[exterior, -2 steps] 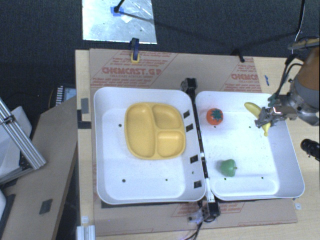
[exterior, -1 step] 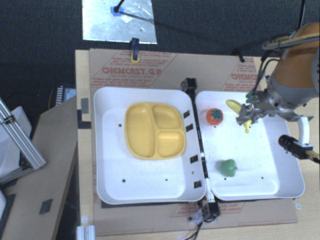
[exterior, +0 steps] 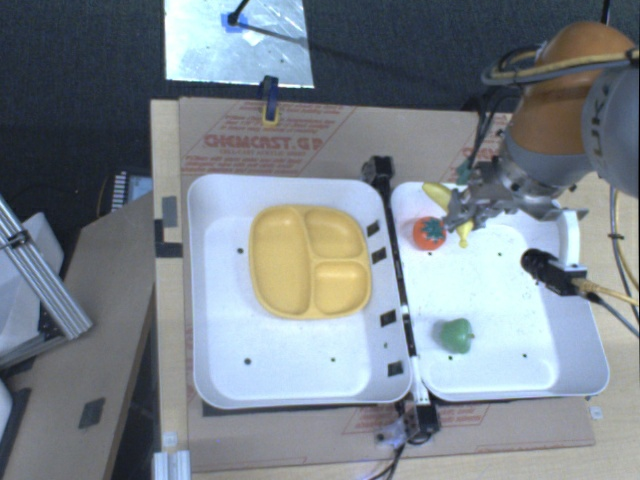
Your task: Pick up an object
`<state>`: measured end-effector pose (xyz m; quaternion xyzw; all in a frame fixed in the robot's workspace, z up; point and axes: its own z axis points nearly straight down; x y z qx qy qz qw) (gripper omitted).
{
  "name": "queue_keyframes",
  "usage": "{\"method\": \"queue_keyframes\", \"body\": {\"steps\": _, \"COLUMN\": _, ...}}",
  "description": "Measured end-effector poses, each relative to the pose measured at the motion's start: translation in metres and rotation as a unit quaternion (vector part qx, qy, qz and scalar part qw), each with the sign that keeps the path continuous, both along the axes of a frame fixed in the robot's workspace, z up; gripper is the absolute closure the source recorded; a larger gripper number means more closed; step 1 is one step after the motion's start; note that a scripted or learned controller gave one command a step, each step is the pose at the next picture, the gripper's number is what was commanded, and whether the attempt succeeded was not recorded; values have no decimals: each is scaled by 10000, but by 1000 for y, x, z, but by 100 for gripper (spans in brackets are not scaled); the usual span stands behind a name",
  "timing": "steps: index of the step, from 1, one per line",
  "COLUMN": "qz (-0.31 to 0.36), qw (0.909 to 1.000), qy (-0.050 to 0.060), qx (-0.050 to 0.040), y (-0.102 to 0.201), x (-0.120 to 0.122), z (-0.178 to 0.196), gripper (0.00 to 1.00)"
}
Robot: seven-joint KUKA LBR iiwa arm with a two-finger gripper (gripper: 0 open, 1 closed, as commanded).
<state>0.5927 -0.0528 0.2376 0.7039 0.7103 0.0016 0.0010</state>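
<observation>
**Gripper low over the right bin's far corner**

The gripper (exterior: 468, 211) hangs in the right bin (exterior: 520, 368), near its far left corner; whether it is released or clenched cannot be told. A yellow banana (exterior: 436, 195) lies just beside it, partly covered, and a red tomato (exterior: 429, 232) sits close by. A green pepper (exterior: 457, 334) rests nearer the front. The left bin (exterior: 220, 368) holds a yellow divided plate (exterior: 308, 261).

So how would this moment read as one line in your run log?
gripper: over right bin, beside tomato | banana: near | green pepper: untouched
</observation>
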Motion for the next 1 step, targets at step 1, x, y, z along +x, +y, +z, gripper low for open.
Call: {"method": "queue_keyframes", "body": {"steps": 1, "qz": 1, "qw": 10000, "qy": 7, "qx": 2, "y": 47, "x": 17, "z": -12, "gripper": 100}}
